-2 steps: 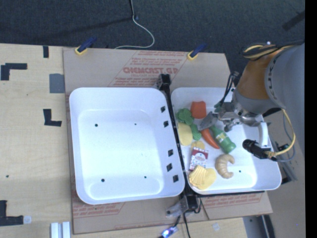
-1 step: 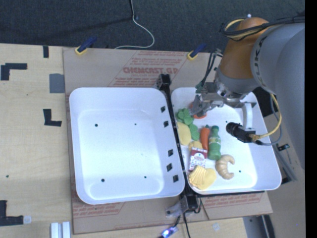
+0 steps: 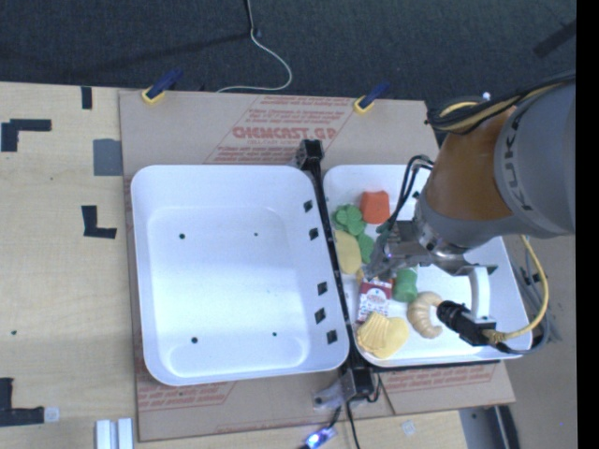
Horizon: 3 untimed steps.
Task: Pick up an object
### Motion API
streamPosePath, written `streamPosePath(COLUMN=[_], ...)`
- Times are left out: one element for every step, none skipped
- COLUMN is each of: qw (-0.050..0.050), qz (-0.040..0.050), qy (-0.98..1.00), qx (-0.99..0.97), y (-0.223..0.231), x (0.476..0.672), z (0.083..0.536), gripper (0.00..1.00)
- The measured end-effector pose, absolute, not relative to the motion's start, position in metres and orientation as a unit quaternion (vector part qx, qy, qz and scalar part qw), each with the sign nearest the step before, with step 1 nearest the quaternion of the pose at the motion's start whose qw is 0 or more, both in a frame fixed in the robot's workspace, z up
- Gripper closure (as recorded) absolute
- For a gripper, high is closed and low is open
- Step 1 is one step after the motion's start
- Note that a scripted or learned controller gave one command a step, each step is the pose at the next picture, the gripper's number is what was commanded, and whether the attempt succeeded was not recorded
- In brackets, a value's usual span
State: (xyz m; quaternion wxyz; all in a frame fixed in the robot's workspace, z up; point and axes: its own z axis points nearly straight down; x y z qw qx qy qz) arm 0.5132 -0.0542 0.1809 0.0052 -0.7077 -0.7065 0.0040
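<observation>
Under me the wooden tabletop (image 3: 56, 279) carries a cardboard sheet (image 3: 271, 129) with two white bins, the left bin (image 3: 225, 269) bare-floored and the right bin (image 3: 510, 288) crowded with toys, dark carpet (image 3: 122, 17) beyond. My arm (image 3: 496, 176) reaches in from the right and bends down over the right bin. My hand (image 3: 386, 258) hangs low among a green toy (image 3: 351, 219), an orange block (image 3: 375, 206), a yellow piece (image 3: 347, 251), a red-and-white carton (image 3: 373, 299) and a tan croissant (image 3: 426, 312); whether it is clenched or released I cannot tell.

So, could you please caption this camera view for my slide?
KUKA arm's gripper lowered among toy foods in the right bin.
</observation>
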Motion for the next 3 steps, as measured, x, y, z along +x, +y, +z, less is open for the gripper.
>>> streamPosePath(qw=[-0.002,-0.004,0.008], qz=[-0.0008,-0.0047,0.0081], qy=[-0.709,-0.710,-0.708], qx=[-0.705,-0.704,-0.707], y=[-0.031,0.020,0.033], x=[0.659,0.671,0.654], z=[0.181,0.330,0.170], gripper=[1.00,1.00,1.00])
